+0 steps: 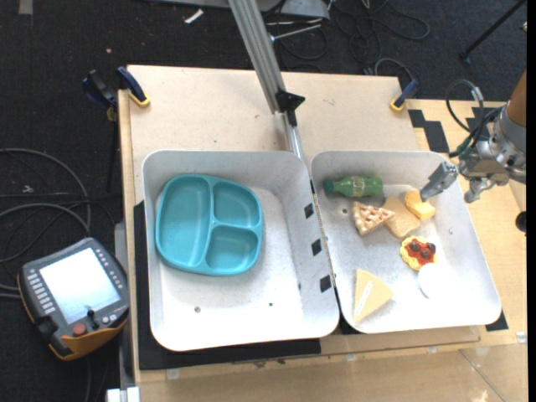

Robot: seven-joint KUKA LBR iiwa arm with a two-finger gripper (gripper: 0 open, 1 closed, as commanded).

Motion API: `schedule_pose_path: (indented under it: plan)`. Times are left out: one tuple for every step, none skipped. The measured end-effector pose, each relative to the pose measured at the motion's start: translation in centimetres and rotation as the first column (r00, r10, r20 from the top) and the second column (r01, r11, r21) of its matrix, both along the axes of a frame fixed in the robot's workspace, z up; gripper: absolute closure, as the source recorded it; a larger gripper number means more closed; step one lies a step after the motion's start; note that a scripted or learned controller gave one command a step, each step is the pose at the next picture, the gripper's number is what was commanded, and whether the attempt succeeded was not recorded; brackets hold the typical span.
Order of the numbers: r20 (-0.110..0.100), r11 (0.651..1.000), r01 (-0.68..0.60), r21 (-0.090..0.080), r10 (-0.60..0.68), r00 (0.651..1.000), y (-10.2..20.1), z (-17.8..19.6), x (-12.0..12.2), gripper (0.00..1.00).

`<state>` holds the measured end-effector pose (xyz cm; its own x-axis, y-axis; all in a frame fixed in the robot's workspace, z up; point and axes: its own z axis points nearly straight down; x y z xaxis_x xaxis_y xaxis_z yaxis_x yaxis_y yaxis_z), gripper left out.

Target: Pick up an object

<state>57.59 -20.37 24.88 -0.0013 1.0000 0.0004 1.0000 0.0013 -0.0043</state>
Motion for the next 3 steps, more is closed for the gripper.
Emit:
schedule_pose_path:
  plan:
    - [0.0, 1.0, -0.002, 0.001, 0.002, 1.0, 0.9, -5.0, 0.3, 0.0]
    - [0.0, 1.0, 0.001, 0.0, -0.001, 1.0, 0.2, -10.5, 0.8, 0.0]
    - [0.006, 1.0, 0.0, -0.002, 0.0, 1.0, 0.2, -9.1, 1.0, 1.0]
